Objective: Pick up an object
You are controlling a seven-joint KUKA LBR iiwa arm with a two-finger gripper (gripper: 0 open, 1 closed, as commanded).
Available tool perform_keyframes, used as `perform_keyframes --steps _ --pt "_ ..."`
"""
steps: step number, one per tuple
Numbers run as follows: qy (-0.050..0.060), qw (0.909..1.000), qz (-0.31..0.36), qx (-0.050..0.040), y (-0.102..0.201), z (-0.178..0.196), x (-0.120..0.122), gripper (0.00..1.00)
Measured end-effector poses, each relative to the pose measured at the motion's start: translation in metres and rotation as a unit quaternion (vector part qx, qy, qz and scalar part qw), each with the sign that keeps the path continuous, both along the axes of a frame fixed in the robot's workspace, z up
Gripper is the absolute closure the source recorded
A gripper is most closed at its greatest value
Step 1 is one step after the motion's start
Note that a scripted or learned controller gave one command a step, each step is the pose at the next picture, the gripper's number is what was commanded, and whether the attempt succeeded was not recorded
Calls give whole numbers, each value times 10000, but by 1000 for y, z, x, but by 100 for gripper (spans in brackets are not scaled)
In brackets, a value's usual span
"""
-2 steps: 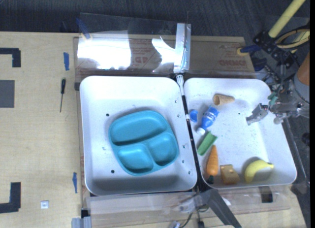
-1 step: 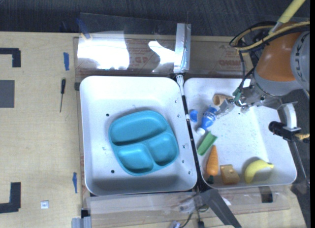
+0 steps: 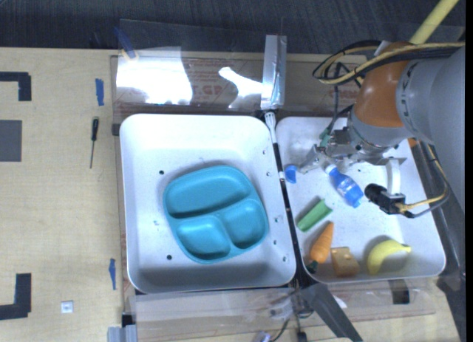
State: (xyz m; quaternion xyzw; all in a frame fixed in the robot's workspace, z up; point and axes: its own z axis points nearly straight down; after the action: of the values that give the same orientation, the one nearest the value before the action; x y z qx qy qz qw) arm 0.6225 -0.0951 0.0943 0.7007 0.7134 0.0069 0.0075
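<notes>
Your hand [image 3: 336, 157] hovered just above-left of the blue bottle [image 3: 346, 187], whose long axis ran diagonally; its grip I could not tell.

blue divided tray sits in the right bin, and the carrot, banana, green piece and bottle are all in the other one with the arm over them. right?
Not quite: in the camera view the blue divided tray sits in the left bin, not the right. The rest holds: carrot, banana, green piece and bottle lie in the right bin, under the arm.
</notes>
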Motion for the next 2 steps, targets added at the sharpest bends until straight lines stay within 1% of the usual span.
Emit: perform_keyframes --steps 1,2 --pt "82 9997 228 1 4 -7 -39 0" --pt "49 9997 223 -7 4 5 -37 100"
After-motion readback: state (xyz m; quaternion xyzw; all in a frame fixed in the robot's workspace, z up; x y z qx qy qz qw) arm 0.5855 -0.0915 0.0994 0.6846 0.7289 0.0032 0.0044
